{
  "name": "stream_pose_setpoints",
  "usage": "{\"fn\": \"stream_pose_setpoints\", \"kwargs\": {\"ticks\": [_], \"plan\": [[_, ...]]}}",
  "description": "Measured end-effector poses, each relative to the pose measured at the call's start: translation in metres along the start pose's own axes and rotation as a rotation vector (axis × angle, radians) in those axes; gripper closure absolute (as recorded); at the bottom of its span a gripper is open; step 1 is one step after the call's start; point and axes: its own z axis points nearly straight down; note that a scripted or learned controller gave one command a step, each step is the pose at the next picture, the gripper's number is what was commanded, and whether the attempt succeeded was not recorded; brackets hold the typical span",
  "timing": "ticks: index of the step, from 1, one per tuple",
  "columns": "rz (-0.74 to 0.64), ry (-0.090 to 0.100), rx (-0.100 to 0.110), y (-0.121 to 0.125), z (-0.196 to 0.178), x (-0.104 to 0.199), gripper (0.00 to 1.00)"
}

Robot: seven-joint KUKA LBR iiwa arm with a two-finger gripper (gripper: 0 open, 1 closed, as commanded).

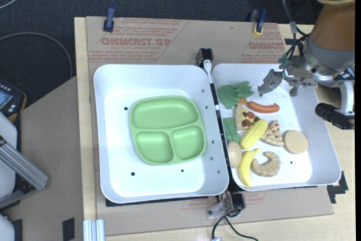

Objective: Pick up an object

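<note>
On the bench (pixel 84 121) two white bins sit side by side, touching along their inner edges. At the middle of the left bin (pixel 113 87) lies a green tray (pixel 167 129) with three compartments, one long one on the far side and two smaller ones on the near side.

The right bin (pixel 321 149) holds a group of toy foods, gathered toward its left edge and its near half. A green leafy piece (pixel 234 93) lies near the far left corner. Just beside it, toward the middle, is a red sausage (pixel 263 106). Under the sausage is a pizza slice (pixel 246 118), and a corn cob (pixel 253 134) lies tilted across it. To the right of the corn is a second pizza slice (pixel 272 134), and next to that a round tan cookie (pixel 295 141). Close to the near edge there is a banana (pixel 246 165), touching a curled shrimp (pixel 266 163).

The arm (pixel 335 25) comes in over the far right corner of the right bin. Its gripper (pixel 269 84) hangs above the far part of this bin, just beyond the sausage and right of the leafy piece. Nothing is seen between its fingers, and how far they are open cannot be told from this view.
</note>
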Motion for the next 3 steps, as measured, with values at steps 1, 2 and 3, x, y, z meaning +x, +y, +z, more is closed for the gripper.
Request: {"fn": "stream_pose_setpoints", "kwargs": {"ticks": [1, 2, 3], "plan": [[-0.004, 0.002, -0.001, -0.039, -0.034, 0.057, 0.0], [-0.005, 0.003, 0.003, -0.067, -0.018, 0.118, 0.0], [-0.004, 0.003, -0.01, -0.103, -0.115, 0.159, 0.0]]}}
